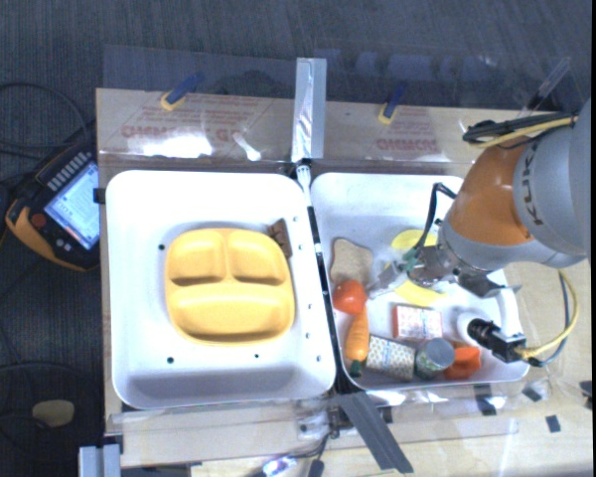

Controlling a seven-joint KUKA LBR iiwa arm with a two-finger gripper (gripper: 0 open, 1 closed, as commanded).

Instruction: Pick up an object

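Note:
The right bin (pixel 377 199) holds several small objects. A tan bread slice (pixel 350 258) lies at its left, with a red tomato-like piece (pixel 349 296) and an orange carrot (pixel 358 339) below it. Along the near wall lie a patterned can (pixel 391 357), a small round tin (pixel 435 356) and a red item (pixel 467 362). A white and red box (pixel 416 321) sits mid-bin, beside a white bottle (pixel 470 324). My gripper (pixel 409 268) hangs low over the bin's middle, above a yellow piece (pixel 418 291) and just right of the bread. Nothing is visibly held.
The left bin (pixel 139 366) carries a yellow divided plate (pixel 228 284) and a small brown bit (pixel 278 232) by its right wall. The arm's orange band (pixel 489 202) and grey link cover the right bin's far right corner. A handheld controller (pixel 65 212) lies left of the bench.

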